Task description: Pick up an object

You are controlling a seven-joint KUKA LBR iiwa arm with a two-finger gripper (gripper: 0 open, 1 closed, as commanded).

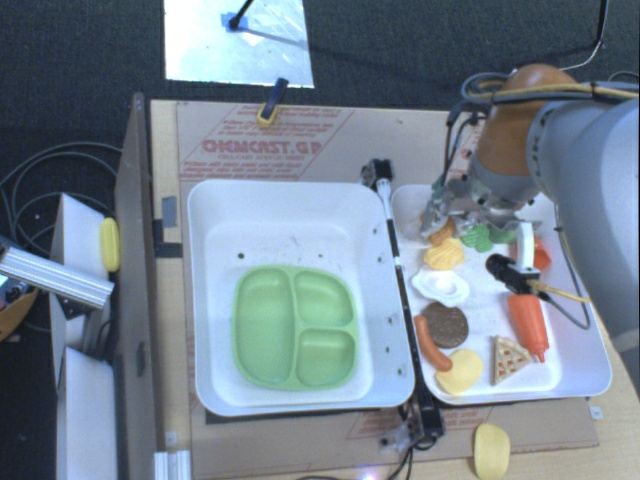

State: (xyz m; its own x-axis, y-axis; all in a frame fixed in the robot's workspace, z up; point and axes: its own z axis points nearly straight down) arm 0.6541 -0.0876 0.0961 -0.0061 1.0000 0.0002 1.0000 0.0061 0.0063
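1. Jaws state: cannot tell, hidden under the wrist. Placed over the top-left corner of the right bin [582, 356], right above a small orange food piece [440, 235]. Cannot tell whether anything is gripped.
2. Grey arm [590, 158] reaching in from the view's right, covering the top-right part of that bin.
3. Pick candidates: toy food, all in the right bin. Green lettuce leaf [478, 236] just beside the orange food piece. Yellow lumpy piece [445, 255] directly below both, touching or nearly so.
4. Down the left side of the same bin: fried egg [440, 287], then brown burger patty [447, 325] just under it. Sausage [432, 346] lying along the patty's lower-left edge. Yellow round slice [458, 372] at the bottom, touching the sausage end.
5. Pizza slice [508, 358] just right of the yellow round slice, lying flat. Carrot [528, 325] above the pizza slice, lying at a slight slant with the reddish end toward the bottom rim. Small red-orange piece [541, 258] higher up, partly covered by the arm.
6. Left bin [220, 228]: green three-compartment tray [296, 326], flat, in the lower middle.
7. Outside the bins, on the table [330, 128]: yellow toy piece [490, 450] below the right bin, blue-and-yellow clip [270, 106] at the top edge.
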